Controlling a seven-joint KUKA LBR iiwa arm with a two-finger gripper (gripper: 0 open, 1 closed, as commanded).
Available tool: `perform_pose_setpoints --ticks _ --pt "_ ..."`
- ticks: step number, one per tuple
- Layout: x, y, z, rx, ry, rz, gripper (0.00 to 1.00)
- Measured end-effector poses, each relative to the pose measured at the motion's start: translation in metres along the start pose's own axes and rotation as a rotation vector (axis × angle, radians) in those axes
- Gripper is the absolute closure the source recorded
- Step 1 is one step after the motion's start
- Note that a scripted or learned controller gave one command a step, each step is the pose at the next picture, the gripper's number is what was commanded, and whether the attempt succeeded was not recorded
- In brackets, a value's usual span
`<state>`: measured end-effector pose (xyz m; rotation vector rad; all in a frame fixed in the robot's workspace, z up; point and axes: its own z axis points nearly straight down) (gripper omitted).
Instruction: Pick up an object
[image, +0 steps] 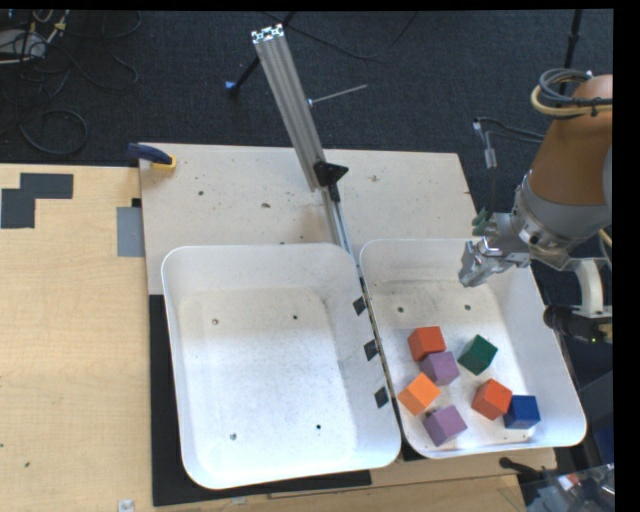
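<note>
Several small blocks lie in the near half of the right bin (400, 262). Among them are a red-orange block (427, 341), a green block (478, 354), a purple block (440, 367), an orange block (419, 393), a second purple block (444, 424), a red block (491, 398) and a blue block (522, 411). My gripper (476, 266) hangs over the far right part of that bin, well behind the blocks. Nothing shows between its fingers.
The left bin (200, 262) sits beside the right one, split from it by a rim with black clips (366, 320). A slanted aluminium bar (295, 110) rises behind the bins. A small blue and yellow object (152, 155) lies at the bench's far left corner.
</note>
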<state>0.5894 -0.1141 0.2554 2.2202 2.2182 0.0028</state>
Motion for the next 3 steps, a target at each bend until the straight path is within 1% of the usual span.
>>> perform_pose_setpoints --ticks 1,2,3 --pt "0.051 -0.015 0.015 0.008 0.004 -0.005 1.0" --pt "0.104 -0.017 0.024 0.008 0.004 -0.005 1.0" --pt "0.158 -0.032 0.035 0.01 0.004 -0.006 1.0"
